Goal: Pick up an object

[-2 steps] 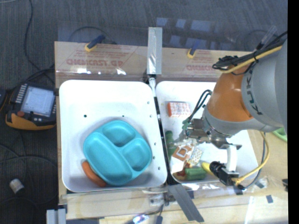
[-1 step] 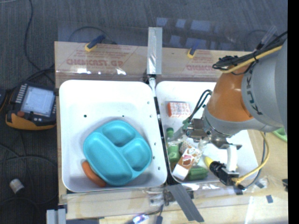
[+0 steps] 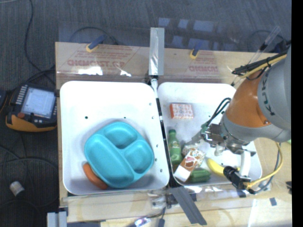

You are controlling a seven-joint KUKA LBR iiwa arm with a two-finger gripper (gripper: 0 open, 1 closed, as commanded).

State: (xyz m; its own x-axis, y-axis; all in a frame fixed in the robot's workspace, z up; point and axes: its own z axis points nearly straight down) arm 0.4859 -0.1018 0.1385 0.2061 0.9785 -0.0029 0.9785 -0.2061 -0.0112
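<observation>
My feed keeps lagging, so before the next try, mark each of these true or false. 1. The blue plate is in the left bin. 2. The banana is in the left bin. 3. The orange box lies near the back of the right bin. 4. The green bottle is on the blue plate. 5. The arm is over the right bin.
1. True: the blue plate lies in the left bin.
2. False: the banana is in the right bin.
3. True: the orange box lies there.
4. False: the green bottle lies in the right bin, by the divider.
5. True: the arm hangs over it.
</observation>
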